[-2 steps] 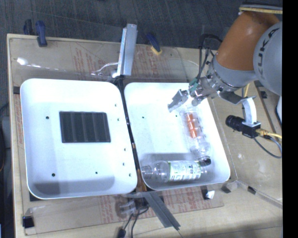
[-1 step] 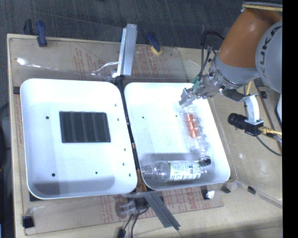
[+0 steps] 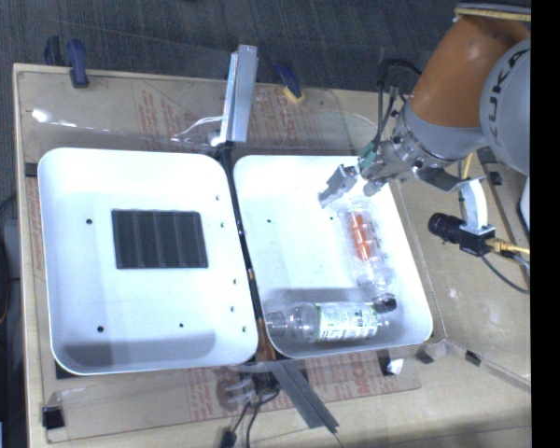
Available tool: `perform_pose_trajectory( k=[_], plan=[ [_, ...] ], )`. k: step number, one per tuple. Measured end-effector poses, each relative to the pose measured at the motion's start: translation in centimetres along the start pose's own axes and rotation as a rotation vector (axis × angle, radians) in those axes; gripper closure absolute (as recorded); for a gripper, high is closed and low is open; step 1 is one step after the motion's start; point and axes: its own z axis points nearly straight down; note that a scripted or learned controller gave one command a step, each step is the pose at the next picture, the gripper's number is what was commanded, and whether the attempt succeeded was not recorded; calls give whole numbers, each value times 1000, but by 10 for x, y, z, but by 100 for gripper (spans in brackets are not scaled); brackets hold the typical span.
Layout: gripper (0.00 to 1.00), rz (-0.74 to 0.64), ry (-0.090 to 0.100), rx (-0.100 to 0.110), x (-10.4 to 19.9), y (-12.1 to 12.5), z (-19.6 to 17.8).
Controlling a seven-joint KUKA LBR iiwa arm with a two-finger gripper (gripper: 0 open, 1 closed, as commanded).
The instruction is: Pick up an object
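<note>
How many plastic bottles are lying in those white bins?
2, both in the right bin: one bottle with an orange label along its right side, below the claw, and one clear bottle lying across the near edge.

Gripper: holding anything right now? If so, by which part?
Nothing is held. The gripper hovers over the right bin, above the bottle with the orange label; nothing sits between its fingers.

Grey arm (image 3: 504, 82) with a broad orange band, black lettering, thin dark cables, small metallic claw (image 3: 347, 183).
</note>
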Motion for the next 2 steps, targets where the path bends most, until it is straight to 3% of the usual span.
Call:
perform_pose_trajectory(
  k=[1, 2],
  plan=[
    [0, -103, 3, 1, -29, -20, 51],
    [0, -184, 5, 2, -40, 1, 91]
  ],
)
